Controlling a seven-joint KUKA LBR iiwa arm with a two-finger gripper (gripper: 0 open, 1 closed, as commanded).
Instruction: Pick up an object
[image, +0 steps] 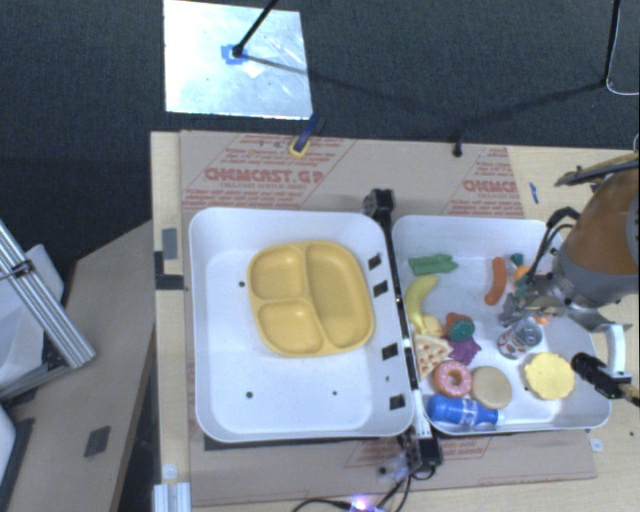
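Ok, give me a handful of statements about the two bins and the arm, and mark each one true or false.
1. The yellow divided plate lies in the left bin. True.
2. The banana is in the left bin. False: it lies in the right bin, near the divider.
3. The gripper is over the right bin. True.
4. The pink donut sits on the yellow plate. False: it is in the right bin, beside the blue bottle.
5. The green toy lies near the right bin's far edge. True.
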